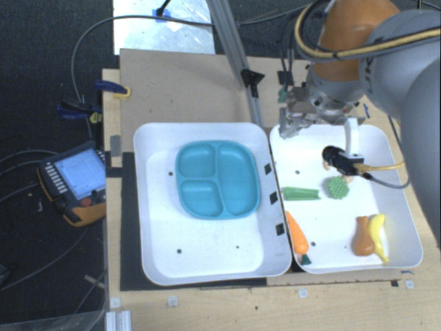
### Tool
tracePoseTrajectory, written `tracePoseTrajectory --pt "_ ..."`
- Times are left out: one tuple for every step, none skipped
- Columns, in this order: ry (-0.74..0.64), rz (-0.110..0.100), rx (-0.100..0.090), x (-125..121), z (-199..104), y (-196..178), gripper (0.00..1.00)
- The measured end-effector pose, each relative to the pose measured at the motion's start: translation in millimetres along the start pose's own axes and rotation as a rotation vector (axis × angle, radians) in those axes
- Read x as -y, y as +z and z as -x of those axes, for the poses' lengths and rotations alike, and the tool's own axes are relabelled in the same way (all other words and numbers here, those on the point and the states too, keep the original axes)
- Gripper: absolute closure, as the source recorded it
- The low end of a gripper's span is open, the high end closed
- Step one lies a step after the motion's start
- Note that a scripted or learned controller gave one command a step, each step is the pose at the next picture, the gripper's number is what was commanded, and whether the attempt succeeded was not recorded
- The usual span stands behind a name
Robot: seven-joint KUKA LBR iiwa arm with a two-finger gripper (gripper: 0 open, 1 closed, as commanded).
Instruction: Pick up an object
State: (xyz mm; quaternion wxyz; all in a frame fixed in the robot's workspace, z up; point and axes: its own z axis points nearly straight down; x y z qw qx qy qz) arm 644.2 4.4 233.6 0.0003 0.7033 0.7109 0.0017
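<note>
The gripper hangs over the far left corner of the right bin; whether its fingers are spread or closed cannot be told, and nothing shows between them. In that bin lie a green bean pod, a carrot, a green ball and a banana

blue divided plate in left bin. handheld pendant left of bench. blue clamps at cardboard's left edge.
</note>
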Motion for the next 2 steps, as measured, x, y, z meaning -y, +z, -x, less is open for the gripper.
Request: tracePoseTrajectory --pt "0.000 -0.003 0.000 14.0 -53.9 10.6 1.00" --pt "0.002 -0.001 0.001 13.5 -106.4 19.3 1.00"
